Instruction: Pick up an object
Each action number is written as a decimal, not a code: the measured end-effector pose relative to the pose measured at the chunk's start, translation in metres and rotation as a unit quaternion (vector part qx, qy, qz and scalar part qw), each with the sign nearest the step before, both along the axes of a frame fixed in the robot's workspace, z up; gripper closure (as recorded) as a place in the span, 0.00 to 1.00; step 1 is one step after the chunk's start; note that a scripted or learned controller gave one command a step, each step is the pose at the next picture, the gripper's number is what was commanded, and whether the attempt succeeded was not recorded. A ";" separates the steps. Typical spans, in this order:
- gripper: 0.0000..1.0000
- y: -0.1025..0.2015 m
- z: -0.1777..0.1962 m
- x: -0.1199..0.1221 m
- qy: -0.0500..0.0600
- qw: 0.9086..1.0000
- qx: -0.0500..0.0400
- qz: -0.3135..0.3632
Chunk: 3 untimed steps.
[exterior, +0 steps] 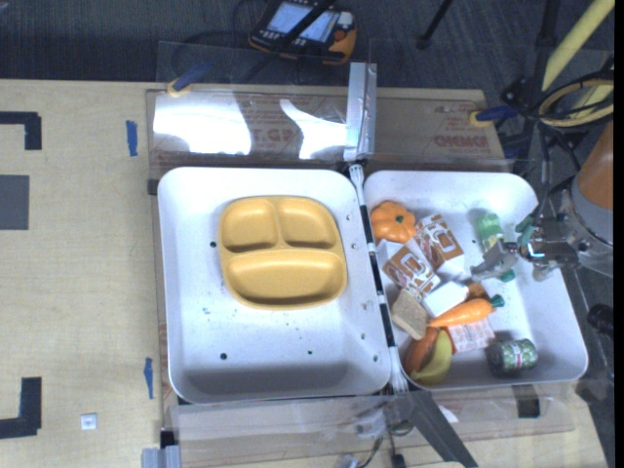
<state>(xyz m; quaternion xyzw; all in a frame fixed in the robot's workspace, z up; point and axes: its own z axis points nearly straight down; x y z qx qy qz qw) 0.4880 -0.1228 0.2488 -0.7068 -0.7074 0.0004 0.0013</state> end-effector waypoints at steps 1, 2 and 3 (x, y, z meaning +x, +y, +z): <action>0.00 -0.019 -0.028 -0.008 0.000 0.999 0.000 -0.049; 0.00 -0.065 -0.163 0.016 -0.004 0.998 -0.001 0.065; 0.00 -0.024 -0.162 -0.002 -0.004 0.974 -0.001 0.226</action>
